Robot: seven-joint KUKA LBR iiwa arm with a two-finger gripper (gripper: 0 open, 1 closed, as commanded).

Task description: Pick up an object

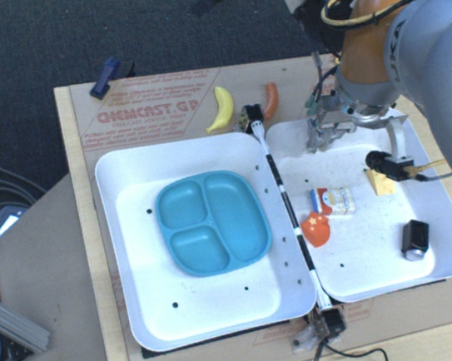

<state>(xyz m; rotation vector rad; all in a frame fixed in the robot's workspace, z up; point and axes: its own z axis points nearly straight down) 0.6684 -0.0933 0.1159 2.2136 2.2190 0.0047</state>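
Observation:
My gripper (326,133) hangs over the far left part of the right bin (445,269), with nothing visibly held in it. Below it on the bin floor lie a small red and white packet (335,201) and an orange-red rounded piece (316,228) close to the bin's left wall. A small yellow piece (383,184) lies to the right of the packet. A black block (415,239) rests near the bin's front right corner. All of these lie apart from the gripper.
The left bin (124,233) holds a blue divided plate (213,221). On the board behind the bins lie a yellow banana (220,109), an orange-red stick (270,99) and a blue object (105,78). The grey arm (435,60) fills the upper right.

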